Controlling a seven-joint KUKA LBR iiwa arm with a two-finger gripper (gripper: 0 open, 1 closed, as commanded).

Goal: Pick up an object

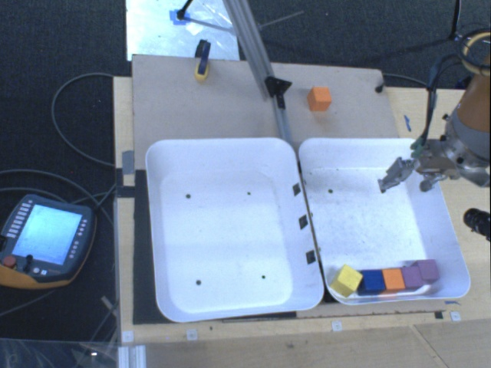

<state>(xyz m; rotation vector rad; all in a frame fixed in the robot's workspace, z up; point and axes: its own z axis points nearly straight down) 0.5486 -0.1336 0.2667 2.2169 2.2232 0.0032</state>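
Grey two-finger gripper (393, 176) hangs over the upper right part of the right shallow white plastic bin (441, 228), right of frame centre; nothing sits between its fingers, and whether they are spread or closed cannot be told. Along that bin's lower edge, lower right of frame, sit a yellow cube (346, 280), blue cube (373, 281), orange cube (393, 279) and two purple cubes (420, 273) in a touching row. A second orange cube (319, 99) rests on the brown board (230, 106) above the bins.

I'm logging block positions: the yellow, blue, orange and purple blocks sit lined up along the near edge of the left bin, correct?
Not quite. The camera view shows the yellow block, blue block, orange block and purple blocks lined up along the near edge of the right bin.
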